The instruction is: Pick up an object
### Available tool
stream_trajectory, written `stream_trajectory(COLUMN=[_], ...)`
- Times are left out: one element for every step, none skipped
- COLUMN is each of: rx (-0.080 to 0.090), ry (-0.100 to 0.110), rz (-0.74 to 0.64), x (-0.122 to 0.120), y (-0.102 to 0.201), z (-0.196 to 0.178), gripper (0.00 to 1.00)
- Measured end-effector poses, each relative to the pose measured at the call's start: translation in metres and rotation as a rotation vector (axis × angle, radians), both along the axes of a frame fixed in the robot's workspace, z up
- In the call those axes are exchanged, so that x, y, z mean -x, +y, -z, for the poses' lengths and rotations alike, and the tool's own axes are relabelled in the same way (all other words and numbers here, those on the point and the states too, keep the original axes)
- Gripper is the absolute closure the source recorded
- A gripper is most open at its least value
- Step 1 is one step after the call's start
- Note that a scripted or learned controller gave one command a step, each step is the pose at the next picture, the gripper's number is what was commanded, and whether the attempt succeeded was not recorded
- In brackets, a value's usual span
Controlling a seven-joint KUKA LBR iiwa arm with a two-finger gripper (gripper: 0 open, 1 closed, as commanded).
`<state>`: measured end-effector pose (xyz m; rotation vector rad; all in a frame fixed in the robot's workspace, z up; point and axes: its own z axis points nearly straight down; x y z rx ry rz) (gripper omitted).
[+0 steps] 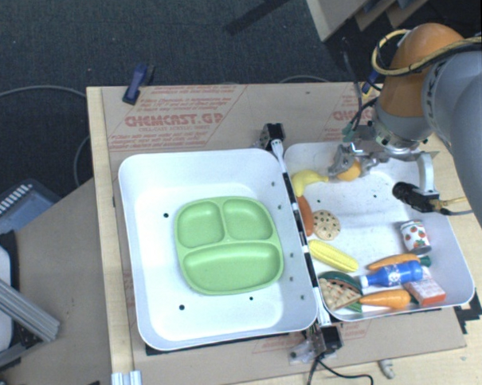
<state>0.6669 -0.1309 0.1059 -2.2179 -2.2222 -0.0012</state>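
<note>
On dark carpet, brown printed board (182, 118), two white bins (147, 232), green tray (227, 246).

Materials and finish, bench and bins

Both bins: smooth glossy white plastic, left bin (148, 255), right bin (450, 242). Green divided tray (227, 246): matt-to-satin moulded plastic. Bench top (182, 114): matt brown board, paper-faced, red print. Arm (451, 83): smooth grey painted shell, glossy orange band (422, 48). Gripper (359, 157): bare metal, dull sheen. Toy food looks plastic: yellow banana (333, 257) glossy, carrot (385, 299) satin. Floor (43, 45): dark rough carpet.
</note>
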Motion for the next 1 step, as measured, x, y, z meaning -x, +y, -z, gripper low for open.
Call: stream_trajectory(rx=[0.001], ry=[-0.001], rz=[0.000], x=[0.0422], y=[0.0667], z=[-0.0798], gripper=[1.00])
